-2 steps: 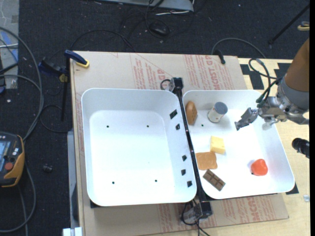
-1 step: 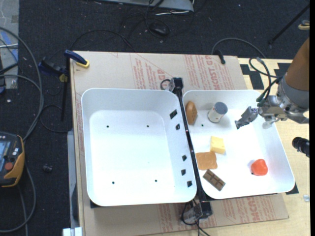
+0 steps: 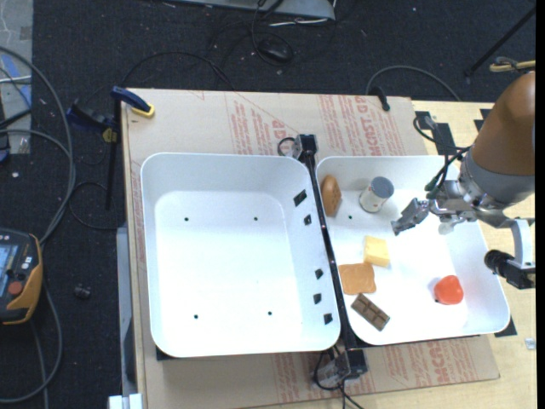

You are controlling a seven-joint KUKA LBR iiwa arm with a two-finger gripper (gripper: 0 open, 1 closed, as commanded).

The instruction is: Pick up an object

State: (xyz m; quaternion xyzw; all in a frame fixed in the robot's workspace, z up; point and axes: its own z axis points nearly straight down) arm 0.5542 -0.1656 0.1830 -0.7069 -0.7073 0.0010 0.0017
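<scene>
The right bin [image 3: 485,313] holds several small objects. A brown bun-like piece [image 3: 330,196] lies by its left wall, and a grey-topped white cup [image 3: 375,194] stands next to it. Further forward are a yellow block [image 3: 377,250], an orange-brown slice [image 3: 358,277], a dark brown bar [image 3: 370,311] and a red round object [image 3: 449,290]. My gripper [image 3: 410,215] reaches in from the right above the bin, just right of the cup and above the yellow block. Nothing shows held in it.
The left bin [image 3: 162,177] sits beside the right one, and a black divider strip with clips [image 3: 322,245] runs between them. Both rest on a cardboard-covered bench [image 3: 255,118]. Cables and a blue-yellow clamp [image 3: 132,100] lie at the far left.
</scene>
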